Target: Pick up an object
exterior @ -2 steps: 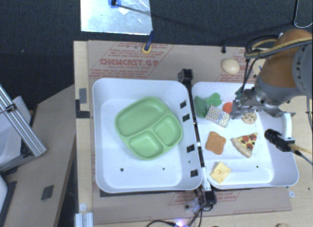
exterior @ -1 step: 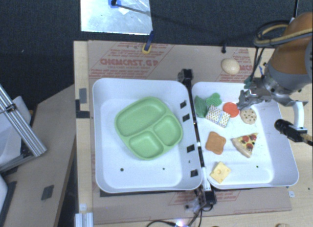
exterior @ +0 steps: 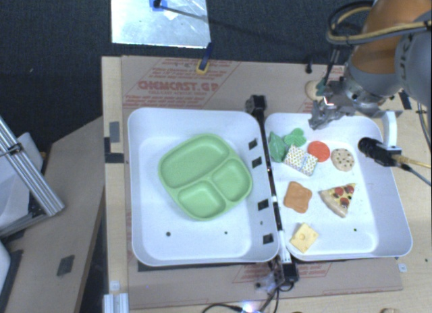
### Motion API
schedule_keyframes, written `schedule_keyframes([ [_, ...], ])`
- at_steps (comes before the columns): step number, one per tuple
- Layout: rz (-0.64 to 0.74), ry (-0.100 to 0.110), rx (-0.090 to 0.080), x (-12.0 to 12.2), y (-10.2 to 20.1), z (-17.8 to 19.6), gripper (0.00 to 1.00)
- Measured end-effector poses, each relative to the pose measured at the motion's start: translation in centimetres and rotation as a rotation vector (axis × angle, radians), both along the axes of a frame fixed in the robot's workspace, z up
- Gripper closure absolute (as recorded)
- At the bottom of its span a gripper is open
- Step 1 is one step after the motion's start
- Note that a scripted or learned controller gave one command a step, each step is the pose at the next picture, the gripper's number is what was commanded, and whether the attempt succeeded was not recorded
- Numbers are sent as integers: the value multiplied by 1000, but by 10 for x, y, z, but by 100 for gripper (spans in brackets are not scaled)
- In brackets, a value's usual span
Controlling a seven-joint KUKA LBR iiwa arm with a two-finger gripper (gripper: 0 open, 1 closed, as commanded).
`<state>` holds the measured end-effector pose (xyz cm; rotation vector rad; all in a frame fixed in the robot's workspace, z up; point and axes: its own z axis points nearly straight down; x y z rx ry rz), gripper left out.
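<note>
The right bin (exterior: 378, 224) holds several toy foods: a green leafy piece (exterior: 285, 141), a speckled white block (exterior: 300, 160), a red tomato slice (exterior: 318, 150), a chocolate-chip cookie (exterior: 343, 160), an orange toast piece (exterior: 298, 197), a pizza slice (exterior: 339, 197) and a yellow cheese cube (exterior: 304, 237). My gripper (exterior: 322, 116) hangs over the bin's far edge, just above the tomato slice and the green piece, with nothing seen between its fingers.
The left bin (exterior: 145, 190) carries a green three-compartment tray (exterior: 204, 175). A black divider with clips (exterior: 264, 170) runs between the bins. A black cylinder (exterior: 376, 151) on a white bracket juts over the right bin's far right side. A shiny sheet (exterior: 160, 9) lies beyond the bench.
</note>
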<state>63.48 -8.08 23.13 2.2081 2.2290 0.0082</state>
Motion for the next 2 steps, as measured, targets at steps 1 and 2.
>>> schedule_keyframes([
  [1,-3,1,-1,23,3,4,100],
  [2,-3,4,-2,22,4,4,100],
])
